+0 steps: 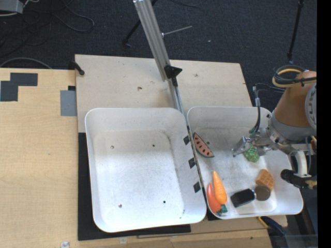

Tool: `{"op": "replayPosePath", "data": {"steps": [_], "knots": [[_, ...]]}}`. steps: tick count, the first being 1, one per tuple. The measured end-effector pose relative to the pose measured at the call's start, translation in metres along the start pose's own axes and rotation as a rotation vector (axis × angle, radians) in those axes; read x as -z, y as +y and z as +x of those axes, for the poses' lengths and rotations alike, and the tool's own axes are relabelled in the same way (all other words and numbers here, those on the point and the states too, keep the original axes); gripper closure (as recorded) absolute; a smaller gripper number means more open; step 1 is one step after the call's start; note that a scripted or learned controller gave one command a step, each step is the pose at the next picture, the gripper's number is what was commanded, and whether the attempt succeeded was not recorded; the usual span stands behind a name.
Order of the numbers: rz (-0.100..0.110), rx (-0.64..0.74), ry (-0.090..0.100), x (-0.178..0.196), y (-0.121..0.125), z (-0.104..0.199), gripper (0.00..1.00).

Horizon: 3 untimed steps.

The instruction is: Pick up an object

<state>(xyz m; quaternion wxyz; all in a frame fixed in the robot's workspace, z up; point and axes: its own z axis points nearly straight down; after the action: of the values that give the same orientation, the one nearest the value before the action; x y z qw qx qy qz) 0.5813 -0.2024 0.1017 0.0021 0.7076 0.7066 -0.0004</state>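
Observation:
My gripper hangs over the middle of the right bin, on the arm that reaches in from the right. A small green knobbly object lies right at its tip, touching or just under it. A watermelon slice rests by the bin's left wall. An orange carrot lies on a red piece at the front left corner. A black block and a brown waffle-like piece sit near the front right.
The left bin stands beside the right one, with black clips along the shared wall. A slanted metal pole rises behind the bins. The arm's body overhangs the right bin's right edge.

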Motion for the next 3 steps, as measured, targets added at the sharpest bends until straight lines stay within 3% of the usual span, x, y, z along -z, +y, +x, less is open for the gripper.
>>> {"op": "replayPosePath", "data": {"steps": [1,3], "knots": [[-0.005,-0.004,0.0,0.014,0.002,-0.001,1.0],[0.0,0.003,0.003,0.109,0.012,0.002,1.0]]}}
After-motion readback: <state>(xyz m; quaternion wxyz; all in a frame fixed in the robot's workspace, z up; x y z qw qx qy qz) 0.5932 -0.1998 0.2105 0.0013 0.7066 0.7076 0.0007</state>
